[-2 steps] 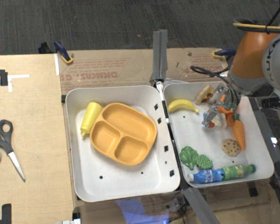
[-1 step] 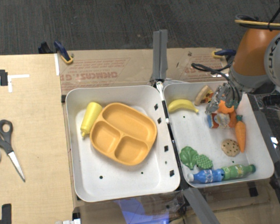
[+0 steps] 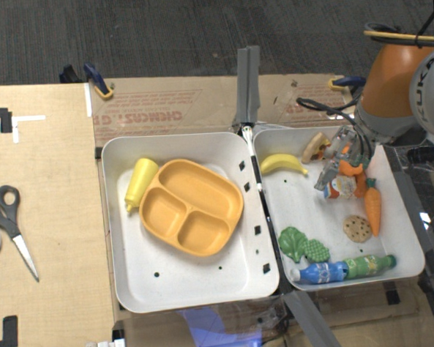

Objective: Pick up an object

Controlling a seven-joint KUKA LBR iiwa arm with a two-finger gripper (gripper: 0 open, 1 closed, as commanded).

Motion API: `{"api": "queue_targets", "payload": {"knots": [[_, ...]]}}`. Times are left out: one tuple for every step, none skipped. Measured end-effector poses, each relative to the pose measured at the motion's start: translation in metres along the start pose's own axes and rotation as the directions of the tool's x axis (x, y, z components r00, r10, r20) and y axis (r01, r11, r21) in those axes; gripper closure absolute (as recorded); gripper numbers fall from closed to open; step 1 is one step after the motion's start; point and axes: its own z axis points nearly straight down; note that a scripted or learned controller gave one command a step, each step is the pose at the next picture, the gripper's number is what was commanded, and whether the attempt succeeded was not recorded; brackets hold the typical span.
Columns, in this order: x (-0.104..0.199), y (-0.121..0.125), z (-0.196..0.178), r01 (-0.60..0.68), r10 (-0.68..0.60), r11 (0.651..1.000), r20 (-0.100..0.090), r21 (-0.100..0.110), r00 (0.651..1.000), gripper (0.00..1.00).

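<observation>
My gripper [image 3: 335, 166] hangs low over the upper right part of the right bin [image 3: 403, 216], below the arm's orange band [image 3: 391, 78]. Right under it lies a small orange and white object [image 3: 342, 188], with another orange piece [image 3: 353, 169] beside it. I cannot see whether anything is held. Around it in this bin are a banana [image 3: 282, 163], a tan bread piece [image 3: 316, 147], a carrot [image 3: 373, 208], a cookie [image 3: 357, 229], a green leafy toy [image 3: 302, 246] and a blue and green bottle [image 3: 347, 269] along the front wall.
The left bin [image 3: 135, 277] holds an orange divided plate [image 3: 192, 206] and a yellow bottle [image 3: 139, 183]. Scissors [image 3: 9, 226] lie on the wooden bench at the far left. A grey divider bar [image 3: 247, 86] stands between the bins at the back.
</observation>
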Motion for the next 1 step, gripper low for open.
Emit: {"api": "queue_targets", "payload": {"knots": [[0.051, -0.0239, 0.0125, -0.162, 0.162, 0.987, -0.01, 0.005, 0.987, 0.0]]}}
